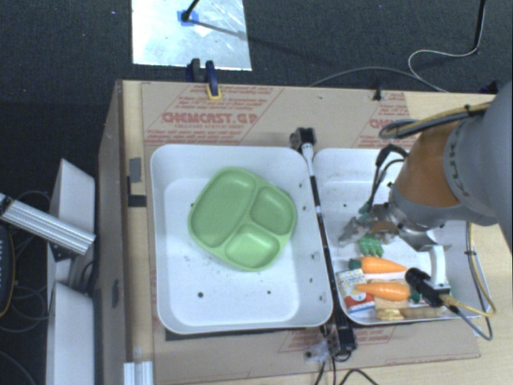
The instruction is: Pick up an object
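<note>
1. Over the right bin [341, 167] we log the gripper [361, 229], low above two carrots [383, 277]; whether it grasps anything we cannot tell.
2. Left bin [172, 295]: green divided plate [243, 218].

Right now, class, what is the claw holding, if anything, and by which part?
It cannot be told: the claw is low in the right bin beside a green object.

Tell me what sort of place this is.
Probably a robotics lab test bench: a grey arm reaches over two white bins, one holding a green divided plate, the other toy carrots, with loose cables around.
</note>
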{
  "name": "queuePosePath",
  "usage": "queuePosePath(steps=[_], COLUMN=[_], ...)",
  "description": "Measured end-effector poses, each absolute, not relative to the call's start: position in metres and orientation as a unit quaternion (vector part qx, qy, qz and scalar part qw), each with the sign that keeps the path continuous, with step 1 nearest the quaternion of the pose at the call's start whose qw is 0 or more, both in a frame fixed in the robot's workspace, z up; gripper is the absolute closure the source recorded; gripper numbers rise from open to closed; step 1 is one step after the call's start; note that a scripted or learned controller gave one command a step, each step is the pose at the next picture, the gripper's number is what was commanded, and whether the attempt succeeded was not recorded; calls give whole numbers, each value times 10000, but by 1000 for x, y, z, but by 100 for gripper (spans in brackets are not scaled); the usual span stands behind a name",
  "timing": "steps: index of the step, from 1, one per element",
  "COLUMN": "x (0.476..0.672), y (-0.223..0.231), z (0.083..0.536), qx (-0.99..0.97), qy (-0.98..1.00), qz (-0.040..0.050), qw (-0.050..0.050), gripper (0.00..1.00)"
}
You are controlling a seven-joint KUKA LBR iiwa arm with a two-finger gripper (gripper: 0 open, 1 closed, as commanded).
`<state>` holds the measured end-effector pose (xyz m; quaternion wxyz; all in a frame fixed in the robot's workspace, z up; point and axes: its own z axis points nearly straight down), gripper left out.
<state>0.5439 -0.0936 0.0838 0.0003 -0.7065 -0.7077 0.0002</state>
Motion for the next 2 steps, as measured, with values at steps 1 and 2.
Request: queuePosePath(steps=[1,2], x=[545,564], y=[-94,-2], z=[94,185], qx=[-7060,-7054], qy=[-7082,-7088], qz=[-5,-19], qw=[-6,-6], gripper=[100,100])
